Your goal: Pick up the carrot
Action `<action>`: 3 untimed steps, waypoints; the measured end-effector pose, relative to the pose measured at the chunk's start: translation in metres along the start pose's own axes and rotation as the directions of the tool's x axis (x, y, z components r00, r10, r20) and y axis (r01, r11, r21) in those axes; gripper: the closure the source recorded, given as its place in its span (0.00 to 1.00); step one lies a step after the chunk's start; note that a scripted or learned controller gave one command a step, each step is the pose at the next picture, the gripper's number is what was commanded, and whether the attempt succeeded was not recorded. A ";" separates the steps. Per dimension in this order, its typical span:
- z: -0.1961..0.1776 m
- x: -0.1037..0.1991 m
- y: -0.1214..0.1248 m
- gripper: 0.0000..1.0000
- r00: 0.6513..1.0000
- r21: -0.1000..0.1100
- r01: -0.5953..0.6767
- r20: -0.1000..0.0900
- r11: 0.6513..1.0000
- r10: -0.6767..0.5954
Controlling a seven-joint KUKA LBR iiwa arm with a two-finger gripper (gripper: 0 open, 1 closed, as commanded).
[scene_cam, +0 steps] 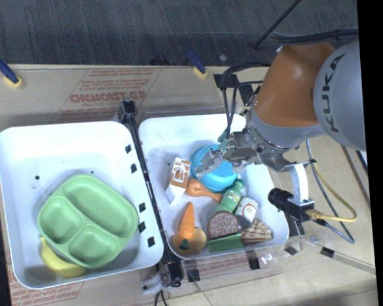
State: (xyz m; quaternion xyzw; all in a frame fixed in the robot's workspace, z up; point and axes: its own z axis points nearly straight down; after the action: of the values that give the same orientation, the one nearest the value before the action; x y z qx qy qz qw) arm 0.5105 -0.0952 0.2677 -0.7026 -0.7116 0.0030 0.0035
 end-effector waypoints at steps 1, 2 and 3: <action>0.152 -0.021 -0.001 0.00 0.994 0.018 -0.113 -0.001 0.993 0.113; 0.176 0.003 -0.032 0.00 0.971 -0.005 -0.237 -0.002 0.971 0.237; 0.168 0.003 -0.032 1.00 0.974 0.003 -0.225 0.000 0.974 0.225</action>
State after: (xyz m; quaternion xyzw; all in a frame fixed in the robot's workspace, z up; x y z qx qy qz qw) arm 0.4766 -0.0925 0.1004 -0.7787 -0.6274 0.0042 0.0041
